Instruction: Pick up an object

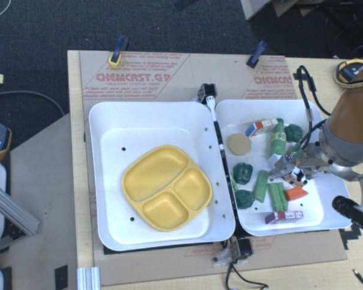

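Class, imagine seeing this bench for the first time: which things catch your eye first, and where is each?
The yellow divided plate stands out, lying alone in the left bin. The right bin holds a crowd of small items, many green, plus a tan disc. Over that clutter, the grey arm with its orange band reaches in from the right, its gripper low among the items.

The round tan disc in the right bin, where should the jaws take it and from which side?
Judging by its pose, come straight down on the round tan disc. It lies flat near the right bin's left wall, apart from the other items. Close across its rim, jaws set toward the near and far sides, where bare floor shows.
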Controlling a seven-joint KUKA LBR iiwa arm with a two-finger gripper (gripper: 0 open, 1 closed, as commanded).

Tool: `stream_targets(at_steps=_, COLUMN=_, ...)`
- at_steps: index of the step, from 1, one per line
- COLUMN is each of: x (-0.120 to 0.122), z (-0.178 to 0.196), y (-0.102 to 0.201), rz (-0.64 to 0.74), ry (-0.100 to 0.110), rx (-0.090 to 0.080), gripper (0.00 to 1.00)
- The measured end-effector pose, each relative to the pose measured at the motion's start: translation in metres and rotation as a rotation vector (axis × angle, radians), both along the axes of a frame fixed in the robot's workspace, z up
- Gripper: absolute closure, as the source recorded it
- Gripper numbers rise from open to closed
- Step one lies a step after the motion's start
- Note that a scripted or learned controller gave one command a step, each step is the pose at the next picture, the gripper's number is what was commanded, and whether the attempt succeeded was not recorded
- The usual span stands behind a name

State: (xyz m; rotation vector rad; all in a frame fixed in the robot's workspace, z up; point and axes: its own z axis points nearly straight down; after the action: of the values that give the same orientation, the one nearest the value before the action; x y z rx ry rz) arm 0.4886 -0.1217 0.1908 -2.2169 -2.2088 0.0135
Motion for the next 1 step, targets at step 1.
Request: stream_targets(at_steps=1, x=0.0033, z=0.0068, y=0.0002, rz=0.003, ry=-0.015, rx=-0.002, gripper=0.0)
